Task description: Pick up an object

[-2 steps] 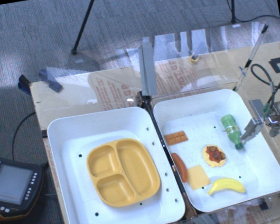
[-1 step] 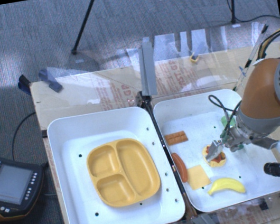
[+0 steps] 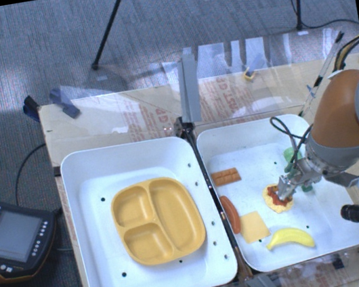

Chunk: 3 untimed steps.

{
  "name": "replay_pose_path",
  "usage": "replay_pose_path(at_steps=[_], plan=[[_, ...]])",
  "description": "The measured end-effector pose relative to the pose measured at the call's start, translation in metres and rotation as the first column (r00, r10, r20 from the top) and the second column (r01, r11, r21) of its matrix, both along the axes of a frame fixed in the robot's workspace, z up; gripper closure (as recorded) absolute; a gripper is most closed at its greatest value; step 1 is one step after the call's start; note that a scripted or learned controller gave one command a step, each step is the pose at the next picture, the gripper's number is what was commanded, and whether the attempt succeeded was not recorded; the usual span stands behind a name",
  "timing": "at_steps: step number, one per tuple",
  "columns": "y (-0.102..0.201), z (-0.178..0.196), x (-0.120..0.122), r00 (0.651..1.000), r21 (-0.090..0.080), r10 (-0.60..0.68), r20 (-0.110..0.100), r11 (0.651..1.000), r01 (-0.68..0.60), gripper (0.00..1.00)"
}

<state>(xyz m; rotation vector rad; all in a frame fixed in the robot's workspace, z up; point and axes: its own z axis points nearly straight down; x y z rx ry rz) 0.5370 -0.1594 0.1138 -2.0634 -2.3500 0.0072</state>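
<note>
- Grey carpet fills the upper and left parts of the frame; a teach pendant [image 3: 12,239] with a dark screen lies on it at the far left, just below mid-height.
- Left bin [image 3: 104,283], white and shallow, sits left of centre. A yellow divided plate [image 3: 157,220] with three compartments lies flat in its middle.
- Right bin [image 3: 247,136] stands edge to edge with the left one, right of centre.
- Inside the right bin, from its left side: a brown wafer-like bar [image 3: 226,178] near the upper left; a reddish sausage [image 3: 231,213] lying lengthwise below it; a pale yellow cheese slice [image 3: 254,226] just beside the sausage, at its lower right.
- A yellow banana [image 3: 290,239] lies near the lower edge of the bin, apart from the cheese slice.
- A small round item, yellow with red on top [image 3: 277,199], lies right of centre in the bin.
- My gripper [image 3: 285,190] is down at that round item's upper right edge; whether my jaws are open or closed I cannot tell from this angle.
- A green item [image 3: 289,155] shows partly, just above my wrist.
- My arm [image 3: 341,121], with its orange band, enters from the right of the frame.
</note>
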Motion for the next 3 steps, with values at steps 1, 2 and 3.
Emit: replay_pose_path(at_steps=[1,2,3], plan=[[0.0002,-0.0002,0.0,1.0,0.0,0.0,0.0,1.0,0.0,0.0],[0.0001,0.006,-0.0006,1.0,0.003,-0.003,-0.006,1.0,0.003,1.0],[0.0001,0.0057,-0.0007,1.0,0.003,-0.004,-0.007,1.0,0.004,0.0]])
